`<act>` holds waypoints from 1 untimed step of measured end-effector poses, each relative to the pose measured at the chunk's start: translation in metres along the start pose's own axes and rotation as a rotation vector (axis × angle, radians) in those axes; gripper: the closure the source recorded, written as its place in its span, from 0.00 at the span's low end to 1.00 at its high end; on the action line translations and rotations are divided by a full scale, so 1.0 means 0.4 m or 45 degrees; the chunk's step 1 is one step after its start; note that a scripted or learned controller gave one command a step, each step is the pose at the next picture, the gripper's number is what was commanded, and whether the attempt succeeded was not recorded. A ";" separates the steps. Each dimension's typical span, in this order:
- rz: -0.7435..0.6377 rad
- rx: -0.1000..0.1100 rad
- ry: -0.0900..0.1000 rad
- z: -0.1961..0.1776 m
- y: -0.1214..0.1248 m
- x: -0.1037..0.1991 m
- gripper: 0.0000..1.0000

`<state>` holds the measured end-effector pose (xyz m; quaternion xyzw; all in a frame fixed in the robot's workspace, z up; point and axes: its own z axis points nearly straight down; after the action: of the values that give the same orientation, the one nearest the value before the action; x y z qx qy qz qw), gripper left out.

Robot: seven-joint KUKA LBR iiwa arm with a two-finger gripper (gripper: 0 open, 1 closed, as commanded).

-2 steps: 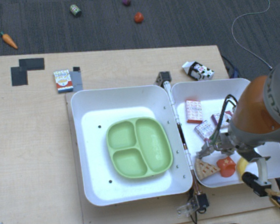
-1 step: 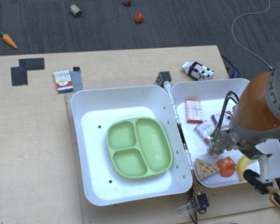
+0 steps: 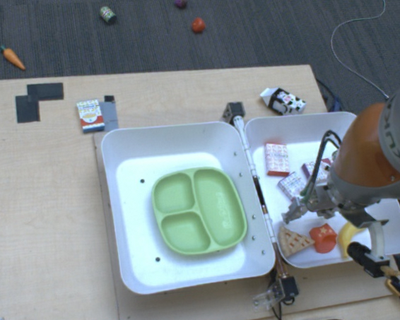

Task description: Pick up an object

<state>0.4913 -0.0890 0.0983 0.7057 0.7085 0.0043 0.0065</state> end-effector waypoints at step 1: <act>0.002 0.010 0.004 0.028 -0.006 -0.013 0.00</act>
<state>0.4890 -0.0944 0.0869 0.7062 0.7080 0.0028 0.0025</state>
